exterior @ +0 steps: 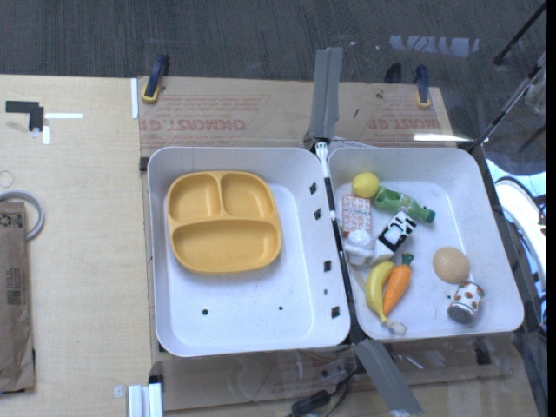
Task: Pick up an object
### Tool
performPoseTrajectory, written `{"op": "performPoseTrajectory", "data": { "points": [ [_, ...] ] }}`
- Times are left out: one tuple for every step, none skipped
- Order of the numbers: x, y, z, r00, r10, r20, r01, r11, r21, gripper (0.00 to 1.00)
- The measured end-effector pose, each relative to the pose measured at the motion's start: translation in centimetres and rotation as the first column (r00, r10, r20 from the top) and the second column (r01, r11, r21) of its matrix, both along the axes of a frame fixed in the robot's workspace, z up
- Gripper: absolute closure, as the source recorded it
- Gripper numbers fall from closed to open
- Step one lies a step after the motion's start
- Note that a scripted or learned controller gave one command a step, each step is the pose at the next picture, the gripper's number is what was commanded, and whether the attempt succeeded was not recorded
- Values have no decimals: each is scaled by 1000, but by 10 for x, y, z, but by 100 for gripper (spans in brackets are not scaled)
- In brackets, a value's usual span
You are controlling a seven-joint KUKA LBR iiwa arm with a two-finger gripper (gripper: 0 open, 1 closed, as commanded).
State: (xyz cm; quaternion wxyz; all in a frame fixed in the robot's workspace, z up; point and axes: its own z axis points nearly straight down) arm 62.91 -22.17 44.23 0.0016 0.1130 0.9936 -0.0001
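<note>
Looking at your right bin: the carrot overlaps the banana, and the white lump just beyond is too blurry to name. Gripper state: can't tell.

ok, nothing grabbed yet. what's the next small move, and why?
Probably bring the arm in over the right white bin and line up above the tan egg-shaped object. It lies apart from its neighbours, with bare bin floor around most of it, while the yellow banana and orange carrot lie pressed together, a harder first pick.
</note>
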Motion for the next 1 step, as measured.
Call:
{"op": "performPoseTrajectory", "data": {
  "points": [
    [10, 0, 0, 745, 667, 1, -667, 745, -2, 100]
  ]
}}
